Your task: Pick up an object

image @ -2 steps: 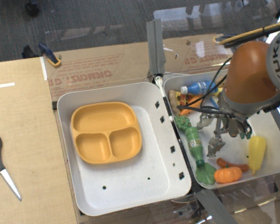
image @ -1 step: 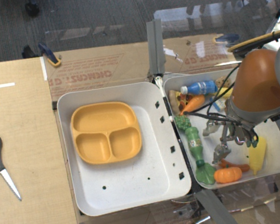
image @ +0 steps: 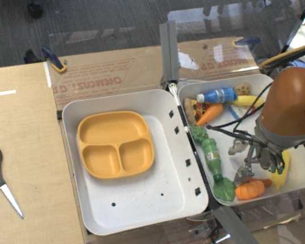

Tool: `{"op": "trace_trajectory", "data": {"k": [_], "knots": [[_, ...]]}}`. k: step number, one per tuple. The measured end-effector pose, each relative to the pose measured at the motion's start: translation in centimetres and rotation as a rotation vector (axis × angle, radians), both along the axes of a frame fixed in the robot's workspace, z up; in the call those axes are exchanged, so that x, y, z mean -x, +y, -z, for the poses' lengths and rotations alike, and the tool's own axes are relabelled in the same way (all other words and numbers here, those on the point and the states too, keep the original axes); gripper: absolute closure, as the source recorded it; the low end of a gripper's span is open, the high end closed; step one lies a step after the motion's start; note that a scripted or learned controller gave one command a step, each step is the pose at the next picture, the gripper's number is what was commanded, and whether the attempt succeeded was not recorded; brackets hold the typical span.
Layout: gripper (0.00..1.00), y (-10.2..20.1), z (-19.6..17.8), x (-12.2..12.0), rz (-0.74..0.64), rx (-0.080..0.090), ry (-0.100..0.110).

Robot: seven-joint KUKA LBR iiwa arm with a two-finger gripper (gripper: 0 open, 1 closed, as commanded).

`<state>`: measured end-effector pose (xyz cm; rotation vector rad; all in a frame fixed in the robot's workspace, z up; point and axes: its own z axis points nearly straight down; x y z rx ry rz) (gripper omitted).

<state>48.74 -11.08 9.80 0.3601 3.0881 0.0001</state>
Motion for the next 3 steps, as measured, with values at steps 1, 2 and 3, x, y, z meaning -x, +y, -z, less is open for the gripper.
{"op": "trace_trajectory", "data": {"k": [1,2,3], "knots": [[0.00,-6.7,0.0,-10.8,0.014,-0.003,0.026],[0.00,-1.3,0.7,-2.5,0.315,-0.009,0.032],[1.00,-1.3,-0.3,-2.7,0.313,-0.008,0.030]]}}
